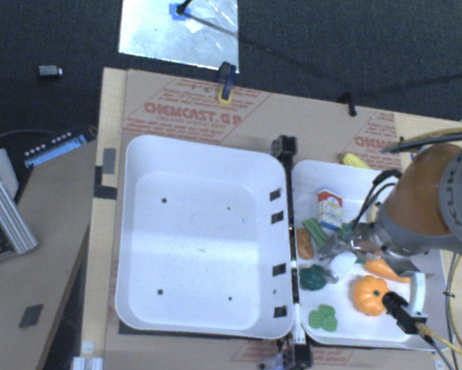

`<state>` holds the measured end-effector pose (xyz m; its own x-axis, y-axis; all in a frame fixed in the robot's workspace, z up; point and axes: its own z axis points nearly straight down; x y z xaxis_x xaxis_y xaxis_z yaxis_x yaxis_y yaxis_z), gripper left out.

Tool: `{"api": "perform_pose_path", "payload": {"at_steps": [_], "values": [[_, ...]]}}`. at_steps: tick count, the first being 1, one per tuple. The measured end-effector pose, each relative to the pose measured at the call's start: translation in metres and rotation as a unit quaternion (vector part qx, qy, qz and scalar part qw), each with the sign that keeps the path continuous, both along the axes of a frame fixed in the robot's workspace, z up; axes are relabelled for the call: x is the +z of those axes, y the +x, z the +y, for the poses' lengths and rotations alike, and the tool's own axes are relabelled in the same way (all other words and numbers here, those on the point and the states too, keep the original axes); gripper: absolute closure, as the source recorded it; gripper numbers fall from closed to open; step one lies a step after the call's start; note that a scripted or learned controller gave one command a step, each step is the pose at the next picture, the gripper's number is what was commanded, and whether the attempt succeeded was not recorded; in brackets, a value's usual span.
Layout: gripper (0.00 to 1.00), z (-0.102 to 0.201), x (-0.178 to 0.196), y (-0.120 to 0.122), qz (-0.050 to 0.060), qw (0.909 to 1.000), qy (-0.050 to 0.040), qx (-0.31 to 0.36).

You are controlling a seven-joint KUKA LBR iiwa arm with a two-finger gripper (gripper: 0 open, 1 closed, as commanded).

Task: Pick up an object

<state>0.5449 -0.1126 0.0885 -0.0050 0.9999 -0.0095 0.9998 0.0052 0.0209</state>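
Right bin (pixel 338 335) — pumpkin (pixel 370 294), carton (pixel 329 209).

The right bin (pixel 356 176) holds the toys, the pumpkin (pixel 369 294) right of the leafy piece (pixel 323 318).

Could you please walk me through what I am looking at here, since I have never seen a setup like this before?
This is one photo from a camera fixed above a bench, looking down at a slant. The grey and orange shape at the right is a robot arm. Its gripper, a two-finger claw, is down among the items. Two shallow white bins sit side by side: the left bin and the right bin. The right one holds small toys, including an orange pumpkin, a small carton, a yellow piece and green pieces. I cannot tell whether the gripper holds anything.
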Motion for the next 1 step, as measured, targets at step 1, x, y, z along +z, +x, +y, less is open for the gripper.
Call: {"api": "perform_pose_path", "payload": {"at_steps": [1], "values": [[0.0, 0.0254, -0.0015, 0.0694, 0.005, 1.0, 0.0033, 0.001]]}}
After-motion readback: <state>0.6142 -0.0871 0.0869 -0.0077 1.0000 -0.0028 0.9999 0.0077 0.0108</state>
